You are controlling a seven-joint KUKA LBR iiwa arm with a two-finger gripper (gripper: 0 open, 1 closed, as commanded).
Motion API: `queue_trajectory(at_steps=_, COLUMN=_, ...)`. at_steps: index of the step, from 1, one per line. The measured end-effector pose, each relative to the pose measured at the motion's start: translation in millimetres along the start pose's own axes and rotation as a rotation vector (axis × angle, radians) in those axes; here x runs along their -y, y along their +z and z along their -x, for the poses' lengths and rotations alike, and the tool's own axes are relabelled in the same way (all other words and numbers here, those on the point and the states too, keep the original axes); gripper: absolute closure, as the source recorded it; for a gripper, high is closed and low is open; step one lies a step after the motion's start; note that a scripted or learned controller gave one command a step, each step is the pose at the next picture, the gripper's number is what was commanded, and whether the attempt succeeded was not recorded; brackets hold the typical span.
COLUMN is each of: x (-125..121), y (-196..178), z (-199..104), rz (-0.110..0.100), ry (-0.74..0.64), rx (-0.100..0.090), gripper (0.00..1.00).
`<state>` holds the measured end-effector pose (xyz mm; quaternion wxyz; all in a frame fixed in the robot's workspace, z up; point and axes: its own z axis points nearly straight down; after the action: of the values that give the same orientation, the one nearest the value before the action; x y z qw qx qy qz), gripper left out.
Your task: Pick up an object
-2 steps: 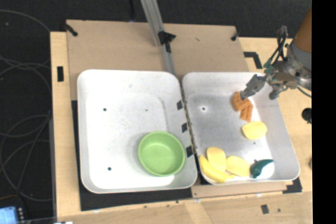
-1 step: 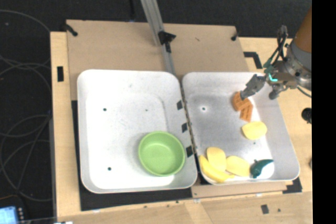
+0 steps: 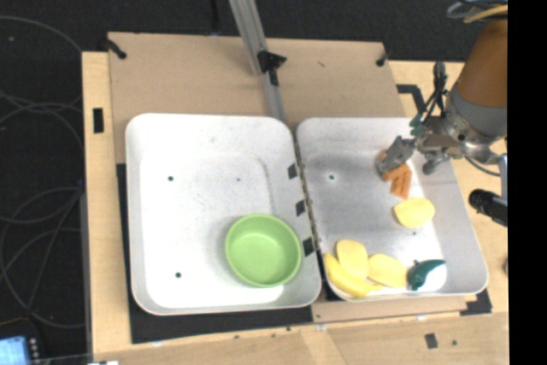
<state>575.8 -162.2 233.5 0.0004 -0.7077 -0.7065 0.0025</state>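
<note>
Camera view: fingers [image 3: 398, 161] in rt bin [image 3: 342, 150], just above orange piece [image 3: 401, 181]; open/shut state can't tell.

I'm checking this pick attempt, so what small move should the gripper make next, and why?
Probably a short straight descent. The two-finger gripper hangs in the right white bin, right over the small orange block, which lies flat on the bin floor. The pale yellow rounded piece sits just below it in the view, apart, so a vertical drop should avoid it.

bowl [image 3: 263, 249] in left bin [image 3: 171, 150], perhaps fruit [image 3: 367, 267] right
</note>
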Motion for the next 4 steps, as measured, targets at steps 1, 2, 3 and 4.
queue_trajectory(at_steps=1, x=3.9, y=62.1, z=6.4, rz=-0.002, ry=0.000, rx=0.000, gripper=0.00)
queue_trajectory(at_steps=2, x=5.5, y=108.6, z=-0.2, rz=0.001, ry=0.001, rx=0.000, gripper=0.00)
queue_trajectory(at_steps=3, x=3.4, y=94.8, z=-0.2, rz=0.008, ry=0.004, rx=-0.003, gripper=1.00)
queue_trajectory(at_steps=4, x=5.3, y=37.6, z=-8.7, rz=0.012, ry=-0.006, rx=-0.003, gripper=1.00)
